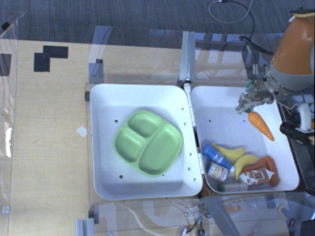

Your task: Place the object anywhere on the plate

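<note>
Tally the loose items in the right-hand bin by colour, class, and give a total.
Orange: 2, the carrot and the ketchup-like bottle
Yellow: 1, the banana
Blue: 1, the blue bottle
Silver: 1, the can
Total: 5

Pale wooden bench (pixel 44 146) against dark grey carpet (pixel 123 6), evenly lit.

2 bins (pixel 98 146), 1 plate (pixel 148 142), 1 carrot (pixel 261 125)
</note>
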You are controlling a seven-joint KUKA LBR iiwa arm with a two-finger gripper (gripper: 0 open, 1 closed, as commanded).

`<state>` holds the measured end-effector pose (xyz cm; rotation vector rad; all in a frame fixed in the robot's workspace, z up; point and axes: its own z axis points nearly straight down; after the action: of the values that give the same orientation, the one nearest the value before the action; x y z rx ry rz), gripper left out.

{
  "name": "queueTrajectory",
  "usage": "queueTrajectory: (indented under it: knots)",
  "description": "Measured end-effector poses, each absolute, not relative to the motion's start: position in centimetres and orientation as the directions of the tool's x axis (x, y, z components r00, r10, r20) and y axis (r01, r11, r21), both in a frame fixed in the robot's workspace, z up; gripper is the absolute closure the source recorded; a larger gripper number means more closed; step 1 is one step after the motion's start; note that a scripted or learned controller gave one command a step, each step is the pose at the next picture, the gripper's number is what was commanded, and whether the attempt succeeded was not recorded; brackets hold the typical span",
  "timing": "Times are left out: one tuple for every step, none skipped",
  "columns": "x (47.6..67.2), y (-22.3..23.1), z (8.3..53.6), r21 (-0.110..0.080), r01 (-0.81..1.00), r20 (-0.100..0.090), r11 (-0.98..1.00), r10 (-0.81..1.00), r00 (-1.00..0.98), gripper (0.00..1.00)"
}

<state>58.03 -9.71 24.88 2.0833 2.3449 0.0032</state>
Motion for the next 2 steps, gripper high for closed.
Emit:
queueTrajectory:
  knots:
    - [61.3, -0.7, 21.6, 0.003, 0.988, 0.0, 0.157, 0.988, -0.157, 1.0]
    - [63.1, 0.9, 22.7, 0.004, 0.999, 0.0, 0.04, 0.999, -0.04, 1.0]
